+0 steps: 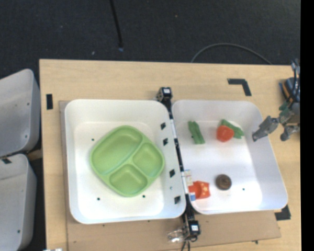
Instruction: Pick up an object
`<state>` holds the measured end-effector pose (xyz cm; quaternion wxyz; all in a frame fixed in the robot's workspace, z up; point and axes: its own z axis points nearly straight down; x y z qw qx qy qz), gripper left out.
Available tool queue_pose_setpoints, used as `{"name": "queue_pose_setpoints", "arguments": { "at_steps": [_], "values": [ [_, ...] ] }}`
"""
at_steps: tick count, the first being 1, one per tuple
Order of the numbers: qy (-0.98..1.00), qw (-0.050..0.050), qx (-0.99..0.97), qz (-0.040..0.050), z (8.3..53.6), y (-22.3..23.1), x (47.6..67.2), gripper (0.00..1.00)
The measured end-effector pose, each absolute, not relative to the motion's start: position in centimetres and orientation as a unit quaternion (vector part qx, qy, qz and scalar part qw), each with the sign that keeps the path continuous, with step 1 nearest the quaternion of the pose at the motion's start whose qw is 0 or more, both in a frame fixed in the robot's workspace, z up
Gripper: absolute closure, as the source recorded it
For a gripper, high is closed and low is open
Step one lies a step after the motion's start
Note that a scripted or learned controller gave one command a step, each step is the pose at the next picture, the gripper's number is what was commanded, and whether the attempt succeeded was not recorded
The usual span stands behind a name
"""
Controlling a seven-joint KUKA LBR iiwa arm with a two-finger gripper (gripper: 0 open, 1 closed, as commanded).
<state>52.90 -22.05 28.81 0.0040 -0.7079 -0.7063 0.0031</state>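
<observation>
Currently the gripper (272, 129) is seen at the right rim of the right bin (261, 190), its two grey fingers spread apart with nothing between them. One finger (263, 128) reaches over the bin's edge, the other sits just outside it. Part of the arm (290, 90) is seen above it at the view's right edge, with coloured cables.

Nearest to the gripper, just to its left, a red tomato toy (225, 133) is found, with a green leafy piece (234, 128) touching its upper right side and pointing toward the fingers. Farther left, a green pod-shaped toy (196, 132) lies at a slant, apart from the tomato. Below and left of the gripper, a small round brown object (223, 181) rests on the bin floor. Beyond that, against the bin's left wall, an orange-red object (201, 190) with some white on it is seen; its kind cannot be told.

Nothing is seen between the fingers and the tomato. The tomato is round, bright red and smooth.

Bare white floor is left between the toys, widest through the middle of the right bin. In the left bin (83, 203), well apart from the gripper, a light green divided plate (126, 160) with three compartments is laid. A strip with black clips (171, 150) runs between the two bins. The wooden bench (120, 77) borders both bins on all sides.
</observation>
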Motion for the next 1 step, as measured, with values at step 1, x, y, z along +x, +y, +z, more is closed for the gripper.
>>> {"name": "queue_pose_setpoints", "arguments": {
  "at_steps": [1],
  "values": [
    [-0.707, -0.001, -0.707, -0.0002, 29.45, -21.98, 53.11, 0.00]
  ]
}}
